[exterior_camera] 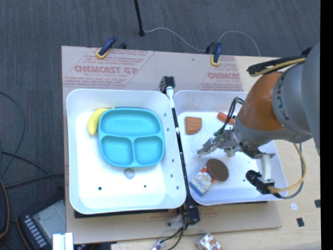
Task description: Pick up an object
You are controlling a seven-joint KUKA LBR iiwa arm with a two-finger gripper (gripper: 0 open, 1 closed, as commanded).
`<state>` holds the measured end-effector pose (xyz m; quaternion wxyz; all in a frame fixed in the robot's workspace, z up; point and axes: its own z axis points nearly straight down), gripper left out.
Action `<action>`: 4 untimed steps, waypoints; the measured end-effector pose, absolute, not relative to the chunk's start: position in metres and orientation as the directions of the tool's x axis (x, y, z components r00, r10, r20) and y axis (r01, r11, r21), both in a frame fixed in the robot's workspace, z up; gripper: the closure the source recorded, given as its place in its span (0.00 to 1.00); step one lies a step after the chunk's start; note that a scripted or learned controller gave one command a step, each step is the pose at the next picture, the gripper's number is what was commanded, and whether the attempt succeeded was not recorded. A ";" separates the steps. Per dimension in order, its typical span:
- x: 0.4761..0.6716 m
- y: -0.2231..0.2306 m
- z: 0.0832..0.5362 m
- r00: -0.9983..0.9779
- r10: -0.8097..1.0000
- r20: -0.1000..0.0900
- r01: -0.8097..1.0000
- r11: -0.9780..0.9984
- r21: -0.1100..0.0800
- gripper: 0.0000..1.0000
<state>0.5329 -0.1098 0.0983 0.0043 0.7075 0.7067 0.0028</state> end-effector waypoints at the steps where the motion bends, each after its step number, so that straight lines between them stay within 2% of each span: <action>1: 0.489 -0.097 0.088 0.001 1.000 -0.005 1.000 -0.001 0.014 0.00; 2: 0.489 -0.097 0.098 0.002 1.000 -0.005 1.000 -0.002 0.014 1.00; 3: 0.530 -0.036 0.185 -0.001 1.000 0.000 1.000 0.001 0.000 1.00; 4: 0.530 -0.036 0.193 -0.001 1.000 -0.001 1.000 0.001 -0.002 1.00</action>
